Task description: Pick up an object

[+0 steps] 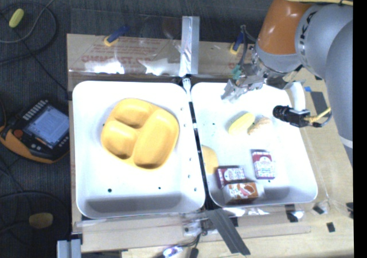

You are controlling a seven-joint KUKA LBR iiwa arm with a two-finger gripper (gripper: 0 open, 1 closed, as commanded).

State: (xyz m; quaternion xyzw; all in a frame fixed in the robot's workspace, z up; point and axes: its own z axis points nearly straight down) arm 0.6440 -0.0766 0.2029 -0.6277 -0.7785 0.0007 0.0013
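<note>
My gripper [242, 87] hangs over the back left part of the right bin [304, 153], its grey fingers [229, 92] apart and nothing between them. Just in front of it lies a pale yellow lemon-shaped piece [240, 122] with a small tan object [260, 124] touching its right side. Nearer the front of that bin are three red-brown packets [262, 164], [230, 174], [241, 191]. A round yellow item [209, 160] rests against the bin's left wall. In the left bin [92, 194] sits a big yellow lumpy object [139, 132].
A divider rail [194, 131] runs between the two bins. A black fitting [289, 114] with a white link sticks out from the arm over the right bin's right side. A handheld pendant [40, 131] lies on the floor at left.
</note>
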